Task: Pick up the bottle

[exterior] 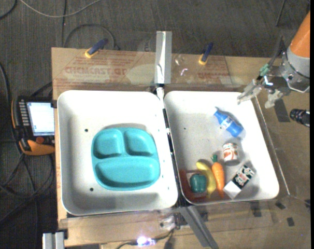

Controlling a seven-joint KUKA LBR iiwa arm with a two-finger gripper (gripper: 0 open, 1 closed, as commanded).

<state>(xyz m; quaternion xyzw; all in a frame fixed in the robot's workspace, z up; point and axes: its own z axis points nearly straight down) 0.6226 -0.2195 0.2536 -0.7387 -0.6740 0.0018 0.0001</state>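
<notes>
Right white bin (pixel 260 139), near end: a black-and-white carton (pixel 241 178), an orange toy carrot (pixel 218 174), a yellow toy banana (pixel 208 175) and a green toy pepper (pixel 198 183) clustered together. A small red-and-white can (pixel 229 152) sits just beyond them. Farther back, the blue plastic bottle (pixel 228 122) lies tilted on the bin floor. The two-finger gripper (pixel 258 93) hangs over the far right rim, fingers spread wide and holding nothing, up and right of the bottle, apart from it. Left bin (pixel 69 139): a teal compartment tray (pixel 126 157)

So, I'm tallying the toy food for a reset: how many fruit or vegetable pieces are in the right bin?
3, clustered at the bin's near edge: a banana, a carrot beside it, and a green pepper on a dark red block. Others may be hidden beneath them.
</notes>
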